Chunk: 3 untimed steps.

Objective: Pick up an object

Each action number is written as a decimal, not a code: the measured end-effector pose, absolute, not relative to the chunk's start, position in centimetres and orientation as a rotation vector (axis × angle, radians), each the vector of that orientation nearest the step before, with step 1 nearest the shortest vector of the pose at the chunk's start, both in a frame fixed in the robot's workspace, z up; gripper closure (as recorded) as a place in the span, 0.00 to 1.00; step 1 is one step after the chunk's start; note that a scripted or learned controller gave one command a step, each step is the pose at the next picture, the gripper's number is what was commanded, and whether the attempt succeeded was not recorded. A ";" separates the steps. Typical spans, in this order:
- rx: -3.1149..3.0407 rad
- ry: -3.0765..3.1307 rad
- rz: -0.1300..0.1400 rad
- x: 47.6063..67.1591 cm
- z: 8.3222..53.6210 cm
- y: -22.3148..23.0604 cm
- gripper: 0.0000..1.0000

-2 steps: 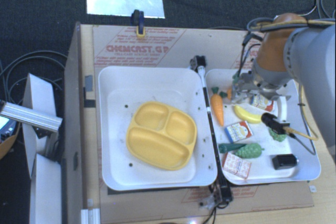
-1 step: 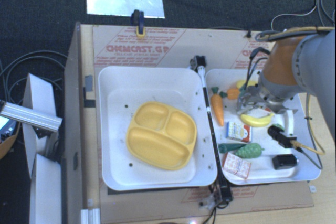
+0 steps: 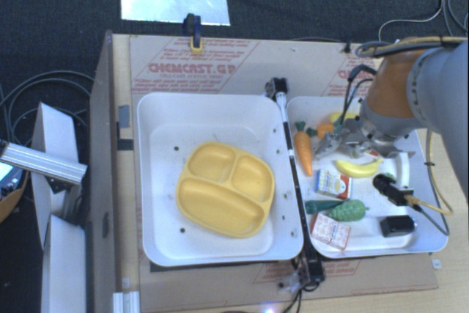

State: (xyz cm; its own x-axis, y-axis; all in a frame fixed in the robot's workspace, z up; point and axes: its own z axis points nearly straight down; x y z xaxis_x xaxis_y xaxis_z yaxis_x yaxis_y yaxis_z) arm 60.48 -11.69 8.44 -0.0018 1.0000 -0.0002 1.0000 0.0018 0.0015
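The right bin point(image 3: 432, 231) holds several toy foods. An orange carrot point(image 3: 303, 150) lies along its left wall. A yellow banana point(image 3: 357, 168) rests near the middle. My gripper point(image 3: 341, 144) hangs low over the bin, just above and left of the banana and right of the carrot. A small orange piece point(image 3: 325, 130) and a yellow piece point(image 3: 337, 117) sit close to the gripper's far side. Nothing is seen held in the gripper.
A small white and yellow box point(image 3: 333, 185), a green pickle point(image 3: 338, 210), a red and white carton point(image 3: 330, 231) and a black block point(image 3: 396, 225) lie toward the right bin's front. The left bin point(image 3: 157, 157) holds a yellow divided tray point(image 3: 226, 188).
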 end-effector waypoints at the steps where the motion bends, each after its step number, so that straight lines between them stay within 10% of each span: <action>1: 2.244 2.242 -0.032 66.4 8.2 -12.2 0.00; 2: 2.244 2.246 -0.040 66.0 8.9 -12.3 1.00; 3: 2.239 2.243 -0.033 66.2 9.0 -12.3 0.00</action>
State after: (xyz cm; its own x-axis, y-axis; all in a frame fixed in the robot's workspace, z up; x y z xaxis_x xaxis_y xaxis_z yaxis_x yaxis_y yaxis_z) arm 66.20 -12.27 9.03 -0.0017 1.0000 0.0048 0.9994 0.0018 -0.0339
